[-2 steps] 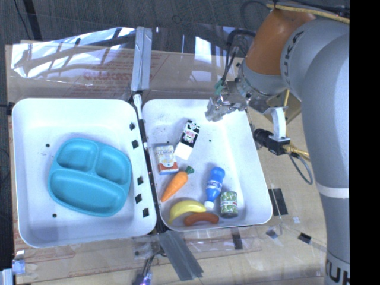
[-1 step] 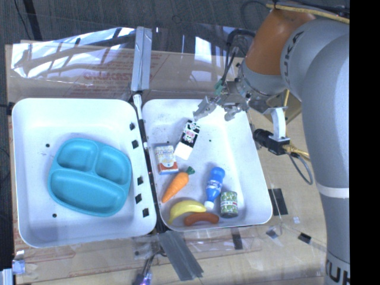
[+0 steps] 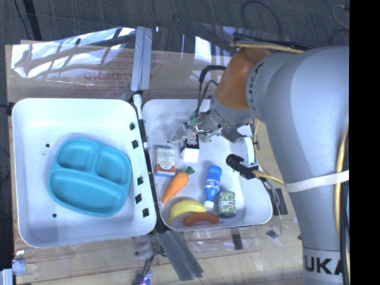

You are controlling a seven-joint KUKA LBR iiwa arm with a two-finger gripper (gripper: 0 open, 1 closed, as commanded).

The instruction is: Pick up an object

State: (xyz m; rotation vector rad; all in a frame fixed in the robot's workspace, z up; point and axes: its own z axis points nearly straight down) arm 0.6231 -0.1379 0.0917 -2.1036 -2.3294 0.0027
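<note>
Grey arm reaching in from the right, orange-banded wrist bent down — gripper (image 3: 191, 136) lowered

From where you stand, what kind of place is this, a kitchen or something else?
Probably a robotics lab bench, not a kitchen: a big grey arm reaches over two white bins, the food in the right one, such as the carrot and banana, looks like toys, and cables run across the floor.

Robot lab: KUKA arm (image 3: 309, 159), bins (image 3: 29, 159)
</note>
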